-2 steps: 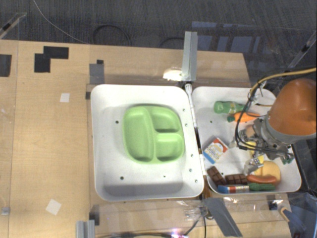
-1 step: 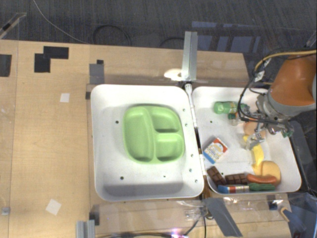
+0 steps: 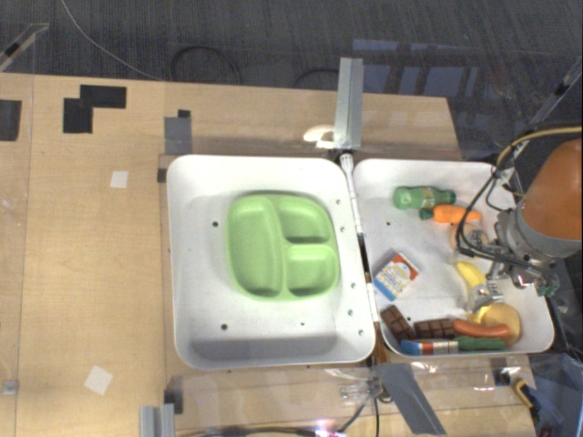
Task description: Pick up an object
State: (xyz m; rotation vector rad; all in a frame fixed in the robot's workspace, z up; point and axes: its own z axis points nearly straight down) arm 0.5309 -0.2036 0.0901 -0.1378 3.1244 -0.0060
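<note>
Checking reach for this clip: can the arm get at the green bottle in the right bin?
Probably yes. The green bottle lies alone near the right bin's far wall, uncovered, with only the orange piece beside it.

No readable text

The small packet [image 3: 395, 275] in the right bin [image 3: 537, 340] carries blue and red printing, but it is too small and blurred to make out. Nothing else bears legible words, numbers or signs.

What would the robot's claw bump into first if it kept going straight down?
Probably the banana, since the claw hangs right beside it in the right bin. The yellow fruit sits close too, and depth is hard to judge from above.
</note>
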